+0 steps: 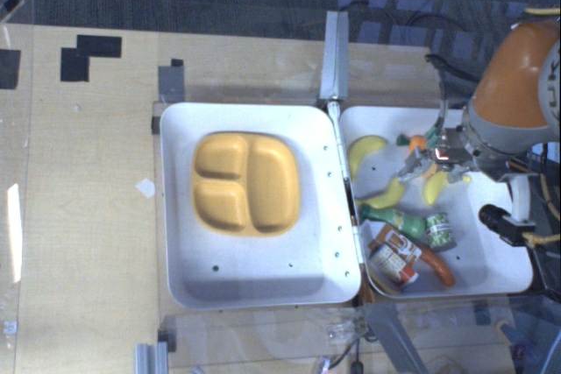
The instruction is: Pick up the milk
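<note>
The two-finger metal gripper [436, 155] hangs over the upper middle of the right-hand shallow white bin [517, 276], and whether it is spread or pressed together cannot be told from this slant. The small brown-and-white milk carton [394, 257] lies on its side near the bin's front-left corner, at about seven o'clock from the gripper and well apart from it. Between them sit a green bottle [405, 222] and what looks like a yellow banana [391, 191]; the left bin [175, 215] holds a yellow compartment tray [246, 182].
</note>
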